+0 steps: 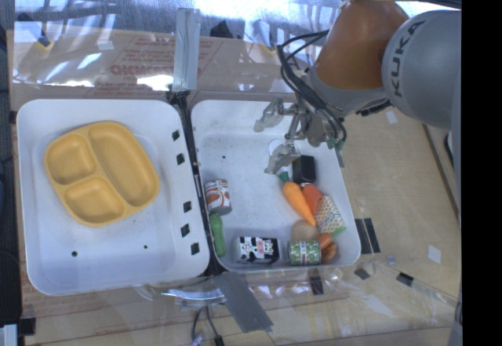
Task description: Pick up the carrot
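In the right bin (pixel 235 121), the carrot (pixel 298 202) lies among groceries.

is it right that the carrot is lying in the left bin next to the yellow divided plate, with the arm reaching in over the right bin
Not quite. The carrot lies in the right bin, among the other toy foods near its right wall, not in the left bin. The yellow divided plate sits in the left bin by itself. The rest holds: the camera view shows the arm reaching in over the right bin.
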Robot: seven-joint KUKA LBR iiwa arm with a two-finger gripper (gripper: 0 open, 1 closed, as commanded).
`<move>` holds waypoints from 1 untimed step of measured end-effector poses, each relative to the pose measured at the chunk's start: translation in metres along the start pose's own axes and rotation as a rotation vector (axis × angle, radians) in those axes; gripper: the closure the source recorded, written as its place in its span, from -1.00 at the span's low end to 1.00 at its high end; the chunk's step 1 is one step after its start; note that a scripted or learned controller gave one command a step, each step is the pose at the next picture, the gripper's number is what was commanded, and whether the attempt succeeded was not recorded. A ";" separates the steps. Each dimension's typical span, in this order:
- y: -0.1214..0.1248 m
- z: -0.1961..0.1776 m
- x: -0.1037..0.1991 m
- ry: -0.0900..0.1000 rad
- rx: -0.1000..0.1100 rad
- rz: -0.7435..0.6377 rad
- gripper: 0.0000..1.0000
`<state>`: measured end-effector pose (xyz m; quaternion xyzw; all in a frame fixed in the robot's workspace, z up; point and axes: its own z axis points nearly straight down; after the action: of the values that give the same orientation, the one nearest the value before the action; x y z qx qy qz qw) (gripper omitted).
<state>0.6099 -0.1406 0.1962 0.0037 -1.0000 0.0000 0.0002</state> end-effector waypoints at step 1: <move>-0.042 0.105 0.031 -0.002 0.001 0.023 -1.00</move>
<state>0.5795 -0.1833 0.0915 -0.0080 -1.0000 0.0004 -0.0007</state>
